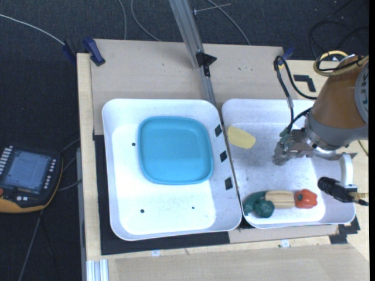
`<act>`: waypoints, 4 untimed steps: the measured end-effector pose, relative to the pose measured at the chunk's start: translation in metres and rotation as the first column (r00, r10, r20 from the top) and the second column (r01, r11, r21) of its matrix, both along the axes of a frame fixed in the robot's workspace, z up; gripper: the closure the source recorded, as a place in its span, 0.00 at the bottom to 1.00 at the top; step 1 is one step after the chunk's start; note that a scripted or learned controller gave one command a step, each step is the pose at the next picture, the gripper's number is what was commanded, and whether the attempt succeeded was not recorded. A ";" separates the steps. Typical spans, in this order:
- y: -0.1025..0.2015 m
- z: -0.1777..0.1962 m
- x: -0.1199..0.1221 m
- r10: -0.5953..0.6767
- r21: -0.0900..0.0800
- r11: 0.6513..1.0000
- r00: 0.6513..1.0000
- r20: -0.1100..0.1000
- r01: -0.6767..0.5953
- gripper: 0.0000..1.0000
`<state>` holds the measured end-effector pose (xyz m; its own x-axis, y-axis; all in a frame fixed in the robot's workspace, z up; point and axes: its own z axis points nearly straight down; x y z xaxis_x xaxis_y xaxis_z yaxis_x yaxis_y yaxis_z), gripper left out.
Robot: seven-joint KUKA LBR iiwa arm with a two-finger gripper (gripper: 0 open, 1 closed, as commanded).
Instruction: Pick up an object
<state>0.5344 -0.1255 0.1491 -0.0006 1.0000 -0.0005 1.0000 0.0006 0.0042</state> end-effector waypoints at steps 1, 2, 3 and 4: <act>0.001 0.063 0.003 0.000 0.000 1.000 1.000 0.002 0.000 1.00; 0.001 0.116 0.004 0.000 0.000 1.000 1.000 0.002 0.000 1.00; 0.058 0.101 0.016 0.004 0.002 1.000 1.000 -0.004 -0.004 1.00; 0.112 0.107 0.024 0.005 0.002 1.000 1.000 -0.003 -0.005 1.00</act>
